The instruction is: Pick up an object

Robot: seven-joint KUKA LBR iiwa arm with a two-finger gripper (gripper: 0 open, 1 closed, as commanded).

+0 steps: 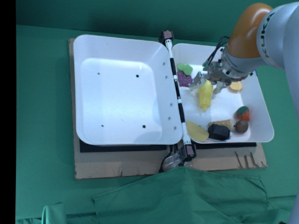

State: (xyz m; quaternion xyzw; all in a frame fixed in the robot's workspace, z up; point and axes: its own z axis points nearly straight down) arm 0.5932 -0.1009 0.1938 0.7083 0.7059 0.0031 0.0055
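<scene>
Camera view: the gripper (207,81) is seen in the upper middle of the right bin (261,107), reached in from the right of the frame. Its fingers (196,82) are spread, one on each side of the top end of a yellow corn-like object (205,96), which is seen just below and between them, lying upright in the frame on the bin floor. Whether the fingers touch it cannot be told.

Purple grapes (185,79) and a green piece (185,69) are seen just left of the gripper, near the divider rail (176,92). An orange slice (236,86) is seen right of the gripper.

Lower right of the bin: a strawberry (242,112), a brown round item (241,126), a black block (218,132), a tan piece (224,123). A yellow wedge (197,131) is seen at the lower left corner.

The left bin (88,50) is seen at left centre.
</scene>
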